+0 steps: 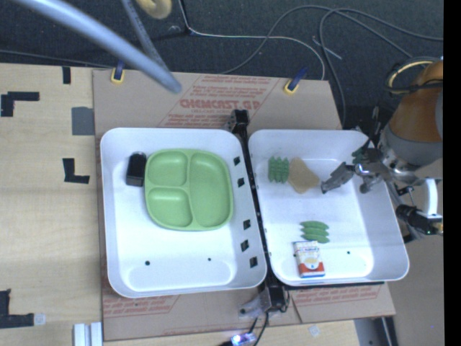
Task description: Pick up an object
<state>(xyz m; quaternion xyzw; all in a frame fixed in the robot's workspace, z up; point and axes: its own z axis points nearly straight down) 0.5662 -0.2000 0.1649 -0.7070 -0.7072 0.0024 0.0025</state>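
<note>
Grey end effector (333, 184) beside tan block (302, 176)

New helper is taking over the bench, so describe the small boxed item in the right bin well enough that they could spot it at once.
Start at the right bin, the one on the arm's side. Go to its near edge, the wall closest to the camera, where a small carton lies just below a green pea pod. It is the bin's only boxy item, white with a red-orange lower part, while the others are green or tan.

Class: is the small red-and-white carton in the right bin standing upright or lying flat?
Lying flat: the carton shows its broad printed face upward on the right bin's floor.
</note>
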